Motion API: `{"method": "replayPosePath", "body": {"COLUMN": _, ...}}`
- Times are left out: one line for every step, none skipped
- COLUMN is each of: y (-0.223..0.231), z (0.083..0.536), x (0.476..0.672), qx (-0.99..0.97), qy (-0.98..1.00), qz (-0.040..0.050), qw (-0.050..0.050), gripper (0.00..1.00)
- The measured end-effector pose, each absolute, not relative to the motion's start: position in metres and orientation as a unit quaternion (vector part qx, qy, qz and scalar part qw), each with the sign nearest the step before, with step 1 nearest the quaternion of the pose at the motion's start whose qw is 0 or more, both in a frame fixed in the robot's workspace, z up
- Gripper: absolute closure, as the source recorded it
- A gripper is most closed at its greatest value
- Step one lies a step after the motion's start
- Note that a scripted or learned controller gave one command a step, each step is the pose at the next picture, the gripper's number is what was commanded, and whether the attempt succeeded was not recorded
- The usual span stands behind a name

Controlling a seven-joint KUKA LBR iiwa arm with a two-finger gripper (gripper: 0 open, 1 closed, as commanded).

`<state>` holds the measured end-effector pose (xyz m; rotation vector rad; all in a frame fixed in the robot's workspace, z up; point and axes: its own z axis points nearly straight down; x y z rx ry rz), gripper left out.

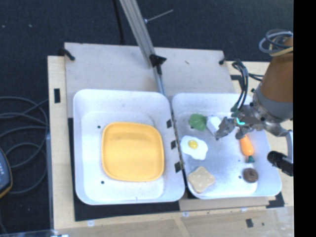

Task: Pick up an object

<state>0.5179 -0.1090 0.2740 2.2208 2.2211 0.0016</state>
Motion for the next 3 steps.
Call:
{"method": "replayPosePath", "body": {"y": -0.109, "z": 0.274, "x": 0.518, "qx": 0.707, "qy": 0.707, "qz": 0.0005, "qw": 0.000, "gripper": 0.00}}
{"method": "replayPosePath", "body": {"y": -0.118, "z": 0.226, "x": 0.514, "qx": 0.708, "qy": 0.707, "qz": -0.0013, "qw": -0.001, "gripper": 0.00}}
{"method": "replayPosePath", "body": {"y": -0.109, "z": 0.173, "x": 0.517, "qx": 0.707, "qy": 0.707, "qz": -0.0014, "qw": -0.002, "gripper": 0.00}}
